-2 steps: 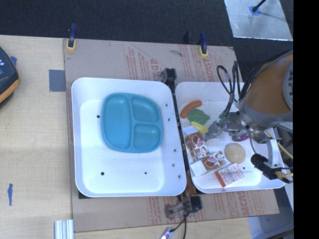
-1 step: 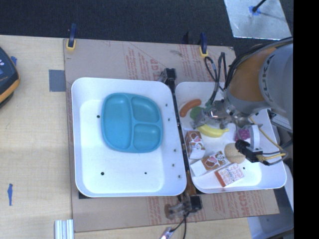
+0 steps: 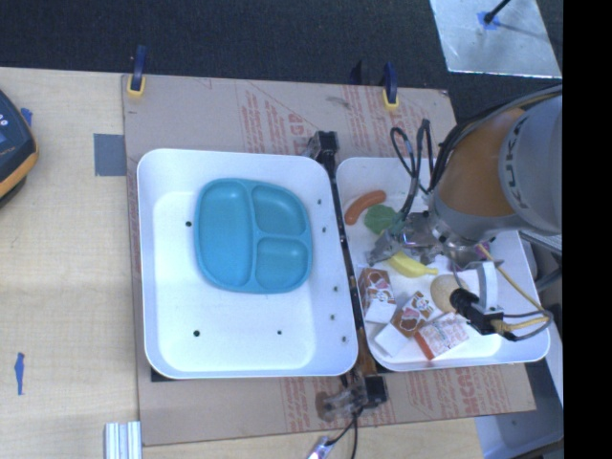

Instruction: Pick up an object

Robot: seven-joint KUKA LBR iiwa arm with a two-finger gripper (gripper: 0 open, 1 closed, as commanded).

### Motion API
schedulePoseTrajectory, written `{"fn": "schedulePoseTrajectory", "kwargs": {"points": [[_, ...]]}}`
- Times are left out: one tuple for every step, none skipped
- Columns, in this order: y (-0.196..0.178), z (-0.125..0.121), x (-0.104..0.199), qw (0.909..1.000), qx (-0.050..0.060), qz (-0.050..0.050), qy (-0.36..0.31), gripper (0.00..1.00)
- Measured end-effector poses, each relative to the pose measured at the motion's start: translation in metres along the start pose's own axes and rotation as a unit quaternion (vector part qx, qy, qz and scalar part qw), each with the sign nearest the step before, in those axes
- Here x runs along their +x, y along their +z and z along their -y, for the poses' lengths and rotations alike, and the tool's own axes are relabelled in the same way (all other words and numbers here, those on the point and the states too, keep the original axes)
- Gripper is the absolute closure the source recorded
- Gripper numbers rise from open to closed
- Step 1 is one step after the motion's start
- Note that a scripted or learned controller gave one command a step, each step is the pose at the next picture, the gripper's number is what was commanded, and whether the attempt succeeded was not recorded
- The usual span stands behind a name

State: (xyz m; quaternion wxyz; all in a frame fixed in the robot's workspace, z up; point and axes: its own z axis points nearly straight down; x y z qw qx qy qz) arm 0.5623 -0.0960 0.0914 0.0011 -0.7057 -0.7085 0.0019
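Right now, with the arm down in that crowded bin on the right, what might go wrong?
1. The toys lie packed together: the yellow piece sits against the green one and the small packets, so a grab could catch two or slip.
2. The arm's loose cables hang over the right bin and might snag.

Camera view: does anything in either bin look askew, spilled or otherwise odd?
Nothing stands out. The blue plate lies flat, slightly turned, in the left bin. In the right bin, small food items are jumbled loosely beneath the arm, all inside the walls.
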Motion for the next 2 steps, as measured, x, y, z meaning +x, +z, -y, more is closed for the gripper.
{"fn": "schedulePoseTrajectory", "kwargs": {"points": [[-0.01, 0.0, -0.001, 1.0, 0.001, 0.001, -0.001, 1.0], [-0.101, -0.008, 0.071, 1.0, -0.001, -0.001, 0.0, 1.0]]}}
